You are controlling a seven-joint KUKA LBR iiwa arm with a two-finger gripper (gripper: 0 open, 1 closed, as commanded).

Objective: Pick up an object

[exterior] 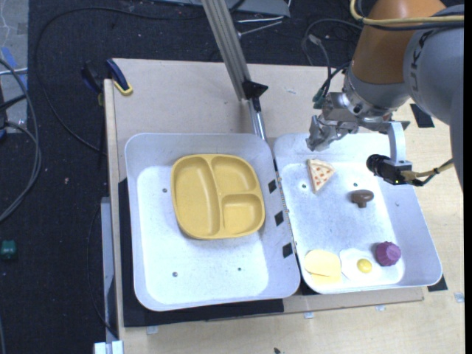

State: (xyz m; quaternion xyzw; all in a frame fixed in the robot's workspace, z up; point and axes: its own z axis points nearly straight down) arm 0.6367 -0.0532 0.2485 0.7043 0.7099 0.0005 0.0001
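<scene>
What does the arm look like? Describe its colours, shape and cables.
The arm is thick and rounded, grey, with a glossy orange band above the wrist. A yellowish cable loops over the orange part, and dark cables hang beside the wrist. The gripper is a small grey metal assembly. A black module sits on a white bracket beside it.

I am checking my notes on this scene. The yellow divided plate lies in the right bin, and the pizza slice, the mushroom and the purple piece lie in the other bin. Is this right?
Not quite. The camera view shows the yellow divided plate in the left bin, not the right. The pizza slice, the mushroom and the purple piece lie in the other bin, the right one.
</scene>
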